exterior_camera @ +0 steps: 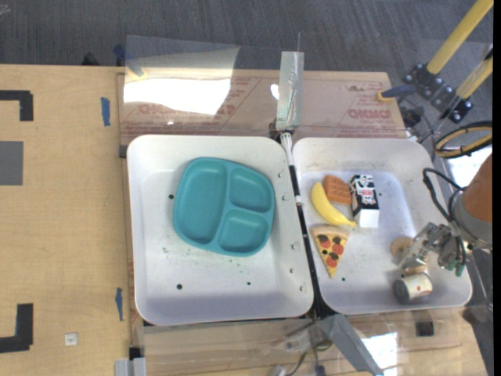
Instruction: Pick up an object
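- Bench (63,210): pale wood-coloured top, black tape marks along its left side, bits of blue tape near the bins.
- Left bin (149,288): shallow, white, rounded corners; dark specks on its floor.
- Teal tray (223,206): a divided plate with three compartments, lying flat in the middle of the left bin, turned slightly askew.
- Right bin (391,159): shallow, white, touching the left bin along a shared central edge.
- Banana (329,206): yellow toy, lying slantwise in the left half of the right bin, its upper end beside the orange piece.
- Orange piece (337,188): small ribbed item, just right of the banana's upper end; what it is cannot be told.
- Carton (364,198): small box, black-and-white print on top and a white lower part, just right of the orange piece.
- Pizza slice (331,247): toy wedge with red dots, point toward the near edge, just below the banana.
- Tan lump (401,247): small, brownish, touching or just left of the pincer.
- Cylinder (413,287): grey, can-like, lying on its side near the right bin's near-right corner, just below the pincer.
- Pincer (432,247): low over the right bin's right side, between the tan lump and the cylinder; whether its jaws stand apart or together cannot be told.
- Arm (477,202): enters from the right, orange band visible at the edge.
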`<state>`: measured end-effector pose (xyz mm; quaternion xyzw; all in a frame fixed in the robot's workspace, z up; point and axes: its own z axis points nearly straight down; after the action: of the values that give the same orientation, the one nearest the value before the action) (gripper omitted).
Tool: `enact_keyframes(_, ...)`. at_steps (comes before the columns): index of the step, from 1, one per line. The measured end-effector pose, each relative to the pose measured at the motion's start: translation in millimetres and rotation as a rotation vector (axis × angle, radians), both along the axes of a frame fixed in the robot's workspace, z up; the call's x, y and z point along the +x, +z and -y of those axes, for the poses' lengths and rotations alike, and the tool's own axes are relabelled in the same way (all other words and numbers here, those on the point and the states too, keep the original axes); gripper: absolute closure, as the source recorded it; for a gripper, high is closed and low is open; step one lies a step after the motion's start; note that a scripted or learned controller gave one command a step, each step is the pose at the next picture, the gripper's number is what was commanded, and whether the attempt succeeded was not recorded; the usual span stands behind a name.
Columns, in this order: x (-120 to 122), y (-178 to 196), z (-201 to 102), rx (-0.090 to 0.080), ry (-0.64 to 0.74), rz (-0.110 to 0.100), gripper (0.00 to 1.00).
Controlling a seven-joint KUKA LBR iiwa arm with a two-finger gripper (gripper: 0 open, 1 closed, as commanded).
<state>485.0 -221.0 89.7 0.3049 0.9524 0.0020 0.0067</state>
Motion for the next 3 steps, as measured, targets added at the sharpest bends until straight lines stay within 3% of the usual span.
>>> enact_keyframes(1,49,-1,-6,0.013,-0.341,-0.009,1.0)
enact_keyframes(2,46,0,-1,0.001,-0.032,-0.002,1.0)
enact_keyframes(3,68,0,-5,0.011,-0.286,-0.009,1.0)
